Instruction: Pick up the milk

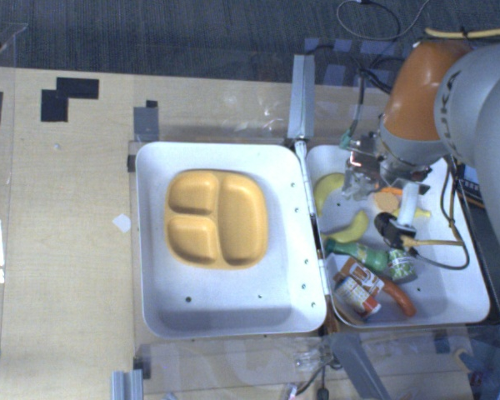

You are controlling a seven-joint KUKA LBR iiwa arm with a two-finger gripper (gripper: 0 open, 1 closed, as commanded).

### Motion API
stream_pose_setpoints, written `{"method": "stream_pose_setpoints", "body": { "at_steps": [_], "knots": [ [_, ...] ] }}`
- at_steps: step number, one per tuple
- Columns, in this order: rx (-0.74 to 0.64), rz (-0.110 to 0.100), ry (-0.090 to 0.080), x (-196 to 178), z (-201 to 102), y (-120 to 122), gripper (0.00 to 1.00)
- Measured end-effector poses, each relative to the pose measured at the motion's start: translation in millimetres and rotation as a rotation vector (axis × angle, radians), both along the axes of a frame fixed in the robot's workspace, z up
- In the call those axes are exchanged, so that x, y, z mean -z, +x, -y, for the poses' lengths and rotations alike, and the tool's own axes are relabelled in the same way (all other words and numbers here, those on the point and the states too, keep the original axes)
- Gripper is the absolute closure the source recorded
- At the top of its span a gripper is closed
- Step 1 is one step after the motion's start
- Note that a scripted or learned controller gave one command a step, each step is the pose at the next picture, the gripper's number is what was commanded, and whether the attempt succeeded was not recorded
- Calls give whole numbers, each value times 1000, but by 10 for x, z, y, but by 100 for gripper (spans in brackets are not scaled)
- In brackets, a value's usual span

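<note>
The gripper (393,192) is hanging over the right bin (467,300), above a banana (352,226) and green bottle (368,255); I cannot tell its jaw state.

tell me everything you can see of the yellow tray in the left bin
The yellow plastic-looking sectioned tray is a rounded rectangle with three compartments: two small ones stacked on its left, one large one on its right. It lies flat near the middle of the left white bin, resting on its floor, apart from the walls. Nothing lies in it.
</note>
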State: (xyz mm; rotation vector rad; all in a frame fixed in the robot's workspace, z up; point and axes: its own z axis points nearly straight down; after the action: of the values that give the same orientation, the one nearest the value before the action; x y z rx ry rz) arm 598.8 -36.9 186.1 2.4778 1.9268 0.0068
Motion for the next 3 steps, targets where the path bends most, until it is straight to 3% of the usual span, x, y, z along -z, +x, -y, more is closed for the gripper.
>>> {"method": "stream_pose_setpoints", "body": {
  "at_steps": [1,2,3],
  "knots": [
    [-111,-1,0,-351,-672,-403,100],
    [-370,-2,-1,-302,-1284,-637,100],
    [-545,-1,-1,-212,-1761,-640,100]
  ]
}}
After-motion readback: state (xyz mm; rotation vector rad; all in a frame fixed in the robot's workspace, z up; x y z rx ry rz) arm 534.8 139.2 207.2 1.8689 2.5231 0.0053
